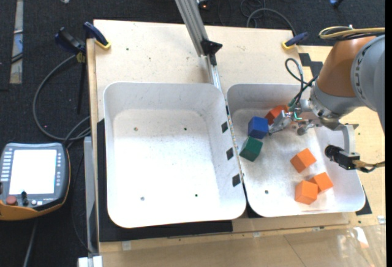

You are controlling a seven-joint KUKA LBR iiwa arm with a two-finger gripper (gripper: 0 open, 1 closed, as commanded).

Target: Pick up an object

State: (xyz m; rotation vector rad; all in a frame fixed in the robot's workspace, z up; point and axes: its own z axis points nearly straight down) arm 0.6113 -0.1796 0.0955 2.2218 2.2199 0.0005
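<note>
In the right bin (343,201) my gripper (286,121) hangs low near the back middle, reaching in from the right under the arm's orange band (340,70). A red-orange block (275,114) lies right against its tip on the left, partly hidden by it. Just left of that sits a blue block (258,127), with a green block (250,148) in front of it by the bin's left wall. Three orange blocks lie toward the front right: one (302,160) in the middle, one (323,182) further right and one (306,192) nearest the front.
The left bin (122,137) adjoins the right one along a shared wall. A slanted metal rail (190,8) runs down to the bins' back junction. A teach pendant (33,180) lies off the bench at the left. Cables hang beside the wrist at the right.
</note>
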